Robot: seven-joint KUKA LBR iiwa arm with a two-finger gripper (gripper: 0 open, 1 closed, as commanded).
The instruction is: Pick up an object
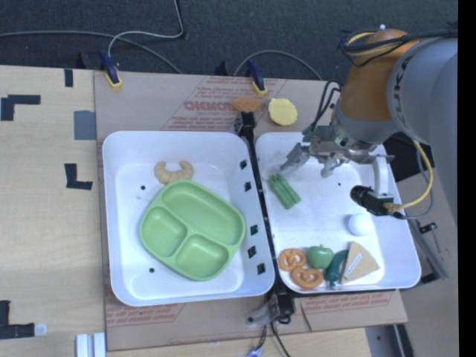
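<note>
Bench: brown cardboard sheet is laid over a pale wooden top, with dark carpet and cables seen along the upper edge of the frame.
Left bin: a green divided plate is held at centre; a tan curved pastry lies just above the plate's upper left rim.
Right bin: a green ridged block lies tilted near the upper left corner; a white ball rests toward the right wall.
Lower right cluster: two pretzels, a green apple, a dark green piece and a beige wedge are grouped close together.
Outside bins: a yellow round item lies on the cardboard above the right bin.
Gripper: positioned at the upper part of the right bin, fingers spread apart, nothing seen between them; the green ridged block lies just below and left of it.
</note>
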